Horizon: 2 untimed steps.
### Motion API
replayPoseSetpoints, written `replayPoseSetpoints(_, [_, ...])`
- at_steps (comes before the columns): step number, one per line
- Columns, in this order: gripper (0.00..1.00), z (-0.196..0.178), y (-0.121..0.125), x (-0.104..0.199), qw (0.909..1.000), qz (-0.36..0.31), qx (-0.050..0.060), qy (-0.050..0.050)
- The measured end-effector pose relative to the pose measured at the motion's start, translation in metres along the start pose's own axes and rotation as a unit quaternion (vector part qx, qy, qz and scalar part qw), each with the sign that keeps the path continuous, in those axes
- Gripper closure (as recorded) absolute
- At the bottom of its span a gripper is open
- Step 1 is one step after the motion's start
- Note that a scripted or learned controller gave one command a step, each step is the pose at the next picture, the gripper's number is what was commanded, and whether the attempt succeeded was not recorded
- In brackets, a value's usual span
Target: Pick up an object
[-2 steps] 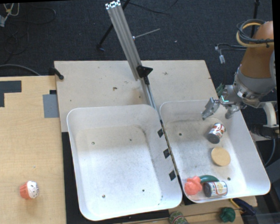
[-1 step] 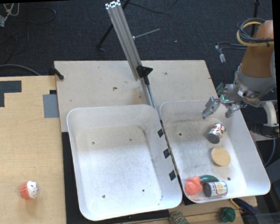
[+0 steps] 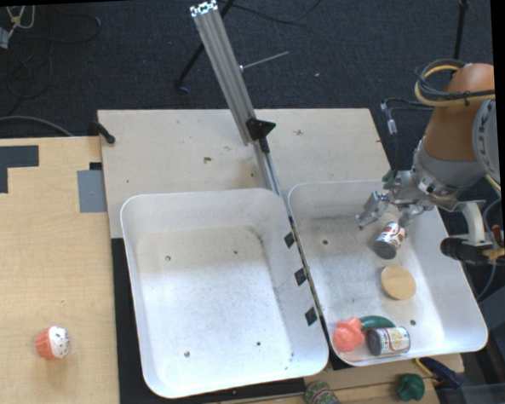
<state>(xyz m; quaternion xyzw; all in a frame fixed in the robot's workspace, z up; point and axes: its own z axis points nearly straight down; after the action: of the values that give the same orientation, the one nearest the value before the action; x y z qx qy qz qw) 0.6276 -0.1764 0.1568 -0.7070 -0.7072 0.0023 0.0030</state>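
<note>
Right now the hand sits low over the right bin, upper part, w/ the arm coming in from the right edge, orange band up top & wrist bent down toward the bin floor. Can't tell if it's clenched or released; metal parts blur together. Just below it, touching or nearly so, a small can w/ red-white label, tilted, long axis approx. diagonal, upper end toward the hand; whether it's actually grasped is unclear. Beside that, nearer the front, a flat tan disc. At the bin's front wall: orange-pink lump, a green item mostly hidden behind it, & a dark jar lying on its side, long axis left-right.
</note>
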Motion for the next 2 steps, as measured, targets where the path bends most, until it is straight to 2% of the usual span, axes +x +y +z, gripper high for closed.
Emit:
replayPoseSetpoints(1, [0.00,0.0411,0.0031,-0.0107,0.9999,-0.001,-0.013,-0.004])
replayPoseSetpoints(2, [0.00,0.0388,0.0057,-0.0084,0.9999,-0.002,-0.014,-0.003])
